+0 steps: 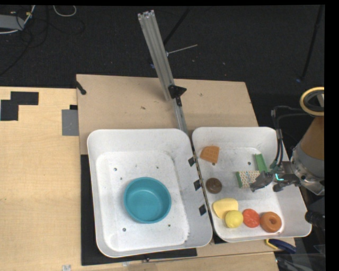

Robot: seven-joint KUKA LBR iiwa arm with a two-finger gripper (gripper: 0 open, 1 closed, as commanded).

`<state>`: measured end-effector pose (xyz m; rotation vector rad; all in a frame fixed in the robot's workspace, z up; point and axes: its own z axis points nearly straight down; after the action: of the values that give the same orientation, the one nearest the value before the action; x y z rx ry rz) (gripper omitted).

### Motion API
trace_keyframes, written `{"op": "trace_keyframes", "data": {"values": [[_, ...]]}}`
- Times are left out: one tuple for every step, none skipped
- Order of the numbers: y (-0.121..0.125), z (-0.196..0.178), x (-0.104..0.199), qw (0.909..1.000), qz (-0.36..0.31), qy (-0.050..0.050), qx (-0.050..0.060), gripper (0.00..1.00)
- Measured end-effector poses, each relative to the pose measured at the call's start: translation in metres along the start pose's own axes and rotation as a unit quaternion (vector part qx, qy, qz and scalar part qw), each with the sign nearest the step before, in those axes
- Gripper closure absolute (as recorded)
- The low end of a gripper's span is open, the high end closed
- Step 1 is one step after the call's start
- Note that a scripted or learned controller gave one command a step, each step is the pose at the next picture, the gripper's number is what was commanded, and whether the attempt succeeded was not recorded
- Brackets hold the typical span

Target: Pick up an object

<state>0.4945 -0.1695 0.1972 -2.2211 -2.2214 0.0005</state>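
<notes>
Right now, going left to right: left bin (106, 153) holds a teal bowl (148, 199); right bin (233, 136) has an orange wedge (210, 154), brown ball (214, 185), yellow pieces (228, 211), red ball (251, 218), orange ring (271, 222), and a speckled block (247, 177) beside a green piece (260, 161). My gripper (260, 182) sits low just beside that block, arm reaching from the right edge; can't tell the finger gap. Tan bench (122, 100), dark floor behind.

Wooden bench (42, 174), slanted aluminium rail (158, 53) above it, black cables (21, 16) on dark floor
</notes>
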Motion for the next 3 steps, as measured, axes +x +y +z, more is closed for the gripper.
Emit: {"op": "trace_keyframes", "data": {"values": [[0.0,0.0,0.0,1.0,0.0,0.0,0.0,0.0],[-0.006,0.057,-0.008,1.0,0.0,0.001,0.002,0.0],[-0.007,0.108,-0.007,1.0,0.0,0.0,0.001,0.0]]}}
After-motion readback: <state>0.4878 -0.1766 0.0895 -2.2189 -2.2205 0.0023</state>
